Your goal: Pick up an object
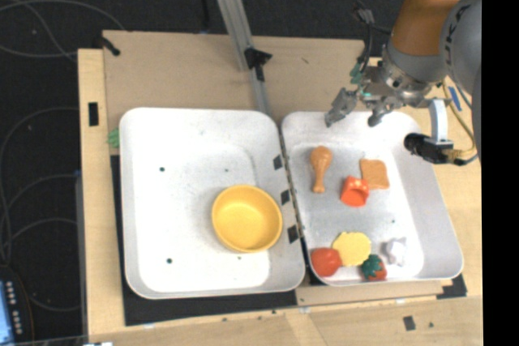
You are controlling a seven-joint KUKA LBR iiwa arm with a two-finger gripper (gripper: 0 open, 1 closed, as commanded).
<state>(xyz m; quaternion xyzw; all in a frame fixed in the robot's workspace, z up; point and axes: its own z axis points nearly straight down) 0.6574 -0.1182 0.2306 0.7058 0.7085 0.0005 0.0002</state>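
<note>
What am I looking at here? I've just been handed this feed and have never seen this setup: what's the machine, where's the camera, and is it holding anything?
One fixed camera looks down at a slant on a bench with two shallow white bins. The arm, grey and orange, reaches in from the right. Its gripper hangs open over the far edge of the right bin, with nothing between its fingers. That bin holds small toy foods: a drumstick, a toast slice, an orange piece, a yellow piece, a red one and a few more. The left bin holds a yellow bowl.
</note>
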